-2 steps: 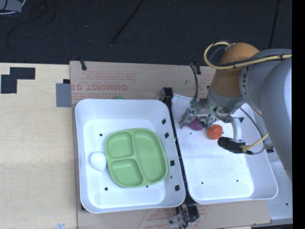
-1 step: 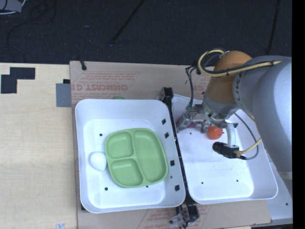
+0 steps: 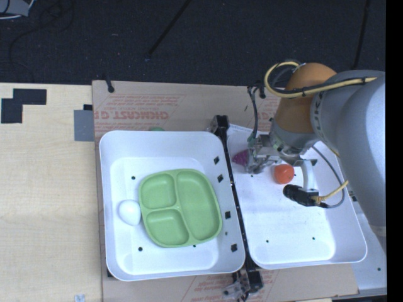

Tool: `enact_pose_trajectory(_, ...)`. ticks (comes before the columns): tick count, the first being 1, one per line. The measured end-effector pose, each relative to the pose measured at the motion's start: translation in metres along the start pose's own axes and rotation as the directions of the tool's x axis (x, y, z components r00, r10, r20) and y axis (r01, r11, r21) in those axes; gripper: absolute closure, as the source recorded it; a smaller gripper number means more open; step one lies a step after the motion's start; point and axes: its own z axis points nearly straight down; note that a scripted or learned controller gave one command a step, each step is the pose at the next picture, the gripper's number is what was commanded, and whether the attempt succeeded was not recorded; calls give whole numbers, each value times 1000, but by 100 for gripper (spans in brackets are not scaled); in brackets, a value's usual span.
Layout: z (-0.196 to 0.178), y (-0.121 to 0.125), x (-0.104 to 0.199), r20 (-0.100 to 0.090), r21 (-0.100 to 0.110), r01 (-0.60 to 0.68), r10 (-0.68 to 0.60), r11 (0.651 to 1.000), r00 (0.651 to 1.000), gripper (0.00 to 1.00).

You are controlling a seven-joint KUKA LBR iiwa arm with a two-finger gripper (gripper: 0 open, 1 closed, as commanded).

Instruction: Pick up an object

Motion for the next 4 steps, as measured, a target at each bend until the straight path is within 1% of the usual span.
enact_pose_trajectory(1,-53,-7,-7,1,-7,-1,1,1000,1000,100)
enact_pose_trajectory(2,-116,-5,-8,1,-8,0,0,1000,1000,100)
enact_pose_trajectory(3,-168,-8,0,1,-8,2,-2,1000,1000,100)
enact_pose_trajectory(4,-167,-23,43,-1,-2,4,-4,1000,1000,100)
